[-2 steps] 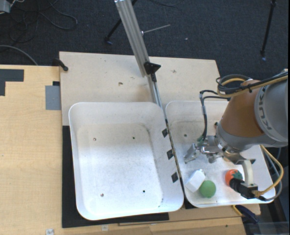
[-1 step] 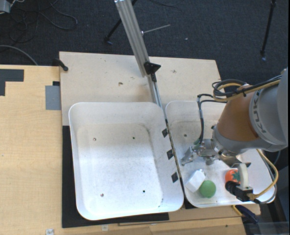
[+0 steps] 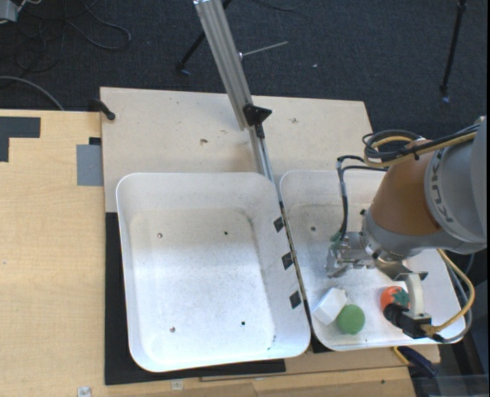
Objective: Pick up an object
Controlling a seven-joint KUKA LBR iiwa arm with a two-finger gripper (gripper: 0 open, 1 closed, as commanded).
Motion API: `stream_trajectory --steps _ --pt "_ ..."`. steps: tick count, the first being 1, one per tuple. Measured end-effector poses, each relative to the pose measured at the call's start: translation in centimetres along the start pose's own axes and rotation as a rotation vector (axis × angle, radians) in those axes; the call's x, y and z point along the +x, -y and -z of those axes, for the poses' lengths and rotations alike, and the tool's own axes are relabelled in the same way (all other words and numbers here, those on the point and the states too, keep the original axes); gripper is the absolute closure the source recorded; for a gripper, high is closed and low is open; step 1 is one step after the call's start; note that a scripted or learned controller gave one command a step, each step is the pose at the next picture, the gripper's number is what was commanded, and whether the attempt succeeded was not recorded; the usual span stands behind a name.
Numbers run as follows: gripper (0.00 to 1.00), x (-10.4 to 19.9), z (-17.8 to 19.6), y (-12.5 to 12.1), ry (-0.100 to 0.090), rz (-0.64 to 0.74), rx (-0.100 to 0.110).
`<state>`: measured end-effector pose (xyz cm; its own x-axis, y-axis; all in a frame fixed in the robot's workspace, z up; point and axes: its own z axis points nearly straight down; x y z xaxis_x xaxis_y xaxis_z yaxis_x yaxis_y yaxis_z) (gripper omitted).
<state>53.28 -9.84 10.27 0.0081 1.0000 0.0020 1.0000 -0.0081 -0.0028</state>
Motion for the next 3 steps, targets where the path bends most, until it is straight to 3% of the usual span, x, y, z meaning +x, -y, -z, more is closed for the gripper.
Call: stream_trajectory --steps 3 --pt "1.0 -1.6 14.3 -1.7 0.003 0.008 -0.005"
